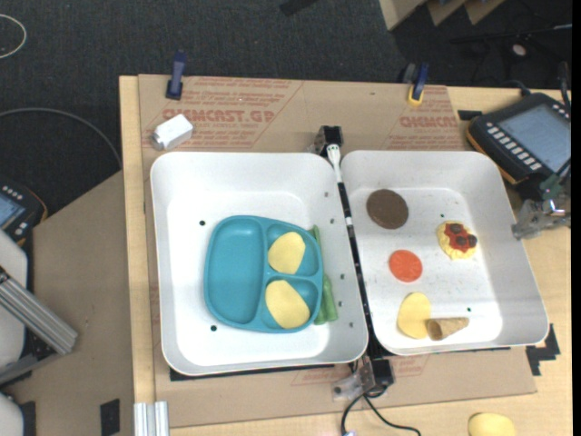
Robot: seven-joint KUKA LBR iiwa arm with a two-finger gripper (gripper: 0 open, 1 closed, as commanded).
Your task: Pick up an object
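1. Nearest the camera, at the bottom edge, a yellow rounded object (490, 423) lies on the counter (272, 112), outside both bins.
2. Left bin (172, 243): a teal divided plate (234, 271) carries two yellow pieces, one (287, 252) in its upper right compartment and one (288, 303) in its lower right compartment; a green strip (324, 298) lies along the plate's right edge.
3. Right bin (508, 252): a brown disc (388, 209), an orange disc (406, 265), a yellow item with red spots (457, 241), a yellow slice (414, 315) and a tan cone (447, 327) touching that slice. The others lie apart, with open bin floor between them.
4. Around the bins: a white block (172, 132), a blue clamp (176, 76) and a yellow-and-blue clamp (418, 82) at the far edge, and a handheld control pad (526, 139) at the right.
5. Claw: its opening cannot be told.
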